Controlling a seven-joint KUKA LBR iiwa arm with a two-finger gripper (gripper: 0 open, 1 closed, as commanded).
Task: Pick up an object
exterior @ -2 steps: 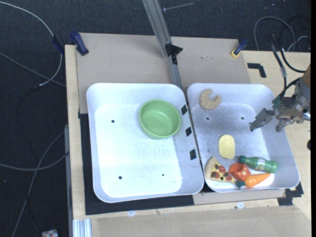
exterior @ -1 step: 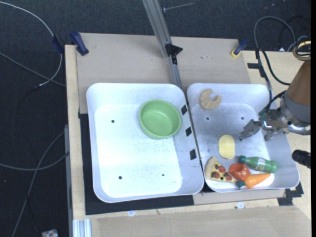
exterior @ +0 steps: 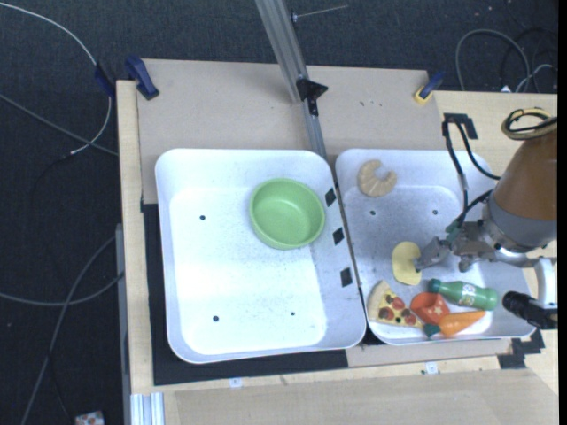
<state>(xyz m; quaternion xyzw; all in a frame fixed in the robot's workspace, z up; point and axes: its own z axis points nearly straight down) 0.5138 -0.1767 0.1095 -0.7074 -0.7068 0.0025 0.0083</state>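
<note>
Floor is dark carpet, pretty much black, with thin grey cables snaking across it on the left and a few more loops at top right. The counter is a plain tan board with blue clamps at its back corners. A grey metal strut runs down diagonally from the top to the counter's middle. Lighting is even, with no harsh shadows.

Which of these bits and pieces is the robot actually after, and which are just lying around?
Could be picked, all in the right bin near the gripper:
yellow piece
green bottle
pizza slice
carrot
red piece
tan cookie

Farther off, in the left bin:
green bowl
</note>
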